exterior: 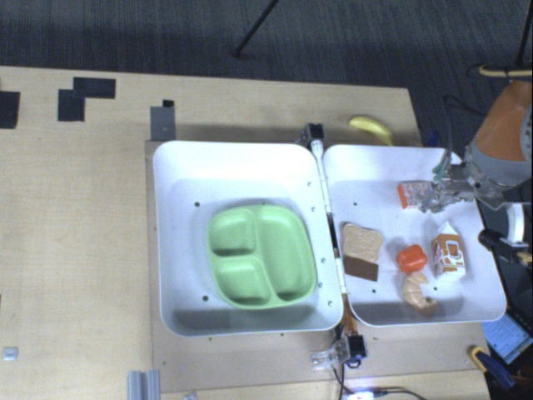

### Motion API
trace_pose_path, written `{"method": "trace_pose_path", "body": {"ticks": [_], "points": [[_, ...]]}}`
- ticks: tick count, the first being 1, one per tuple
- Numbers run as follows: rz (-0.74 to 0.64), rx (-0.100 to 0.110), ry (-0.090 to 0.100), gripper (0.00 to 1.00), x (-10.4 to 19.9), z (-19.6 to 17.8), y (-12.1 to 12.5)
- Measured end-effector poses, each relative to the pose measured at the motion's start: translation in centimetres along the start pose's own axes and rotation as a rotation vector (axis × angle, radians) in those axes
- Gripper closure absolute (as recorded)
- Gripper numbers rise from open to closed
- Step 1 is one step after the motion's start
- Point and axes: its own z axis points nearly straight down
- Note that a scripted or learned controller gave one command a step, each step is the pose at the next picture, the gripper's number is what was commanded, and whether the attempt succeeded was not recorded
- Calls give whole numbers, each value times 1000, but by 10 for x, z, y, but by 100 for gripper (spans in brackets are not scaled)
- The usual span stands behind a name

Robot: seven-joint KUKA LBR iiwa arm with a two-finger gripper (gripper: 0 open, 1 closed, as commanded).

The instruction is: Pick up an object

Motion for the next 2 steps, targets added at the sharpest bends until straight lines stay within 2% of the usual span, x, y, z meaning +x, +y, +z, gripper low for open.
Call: {"method": "trace_pose_path", "body": {"ticks": [1, 2], "points": [[-2, 1, 1, 0, 1, 0, 0], [-2, 0, 3, 0, 74, 25, -61]]}}
